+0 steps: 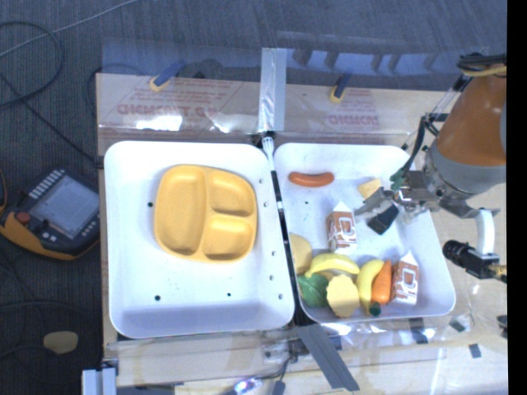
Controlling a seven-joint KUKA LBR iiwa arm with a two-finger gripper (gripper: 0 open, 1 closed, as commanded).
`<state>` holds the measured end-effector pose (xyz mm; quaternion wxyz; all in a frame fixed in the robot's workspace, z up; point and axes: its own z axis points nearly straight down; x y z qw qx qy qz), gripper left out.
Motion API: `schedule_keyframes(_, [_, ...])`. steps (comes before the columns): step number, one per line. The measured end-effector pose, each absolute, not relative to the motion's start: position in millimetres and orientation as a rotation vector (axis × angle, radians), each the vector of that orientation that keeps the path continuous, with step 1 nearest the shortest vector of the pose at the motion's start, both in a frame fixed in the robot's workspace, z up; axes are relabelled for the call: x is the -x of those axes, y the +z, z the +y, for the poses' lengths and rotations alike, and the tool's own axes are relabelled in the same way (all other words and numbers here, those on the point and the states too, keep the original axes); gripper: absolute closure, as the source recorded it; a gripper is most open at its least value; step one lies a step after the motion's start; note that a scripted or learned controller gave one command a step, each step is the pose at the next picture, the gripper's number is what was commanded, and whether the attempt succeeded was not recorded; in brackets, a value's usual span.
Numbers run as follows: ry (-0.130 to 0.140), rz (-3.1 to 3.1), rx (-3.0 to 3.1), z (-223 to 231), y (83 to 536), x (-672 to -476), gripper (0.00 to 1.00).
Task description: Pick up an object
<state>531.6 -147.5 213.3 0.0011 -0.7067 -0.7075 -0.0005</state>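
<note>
- Pick not done as far as I can judge: I see nothing lifted, all items lie in the right bin (428, 245).
- My claw (380, 212) hangs low over that bin's upper right part, fingers (368, 206) spread apart, nothing between them.
- Yellowish block (370, 188) just beside the upper finger; can't tell if touching.
- Brown carton (341, 229) near, to the claw's left.
- Sausage (311, 178) by the far wall; bananas (333, 263), carrot (381, 283), second carton (404, 278) piled at the near edge.
- Left bin (123, 245) holds a yellow tray (205, 212).
- Left to do: close on something, lift.
</note>
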Motion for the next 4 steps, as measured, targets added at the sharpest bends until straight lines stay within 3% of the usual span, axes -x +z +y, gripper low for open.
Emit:
schedule_keyframes(1, [0.001, -1.976, 2.441, -199.7, 187.3, -560.3, 0.0])
schedule_keyframes(2, [-0.001, -2.184, 2.259, -191.1, 107.8, -579.0, 0.0])
schedule_keyframes(3, [-0.004, -2.181, 2.261, -190.4, 115.2, -579.6, 1.0])
schedule_keyframes(4, [0.003, -1.939, 2.471, -182.2, 180.3, -544.1, 1.0])
